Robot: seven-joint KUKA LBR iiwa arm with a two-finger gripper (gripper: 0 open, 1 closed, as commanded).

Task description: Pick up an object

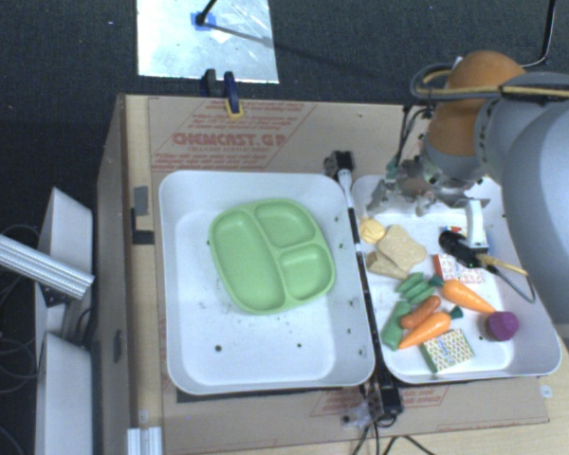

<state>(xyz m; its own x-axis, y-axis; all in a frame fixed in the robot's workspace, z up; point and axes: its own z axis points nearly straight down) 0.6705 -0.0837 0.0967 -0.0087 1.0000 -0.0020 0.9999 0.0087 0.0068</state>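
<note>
As far as I am judging, the pick is not yet done. The end effector [415, 193] is hanging over the far end of the right bin [541, 354], above the white floor there, and nothing is showing in its grip. How far it is open I cannot tell, because the wrist is covering it from this angle.

The things that could be picked are all lying on the floor of this bin, nearer to the camera: a yellow piece [372, 228] touching the crackers [399, 251], green pods [415, 288], carrots [469, 296], a purple ball [501, 325] and a patterned block [446, 351]. The yellow piece and the crackers are lying nearest to the end effector.

The left bin [199, 349] is holding a green plate [270, 254] with compartments. In my judgement the whole work is waiting: choosing one thing, coming down on it, closing, and lifting.
</note>
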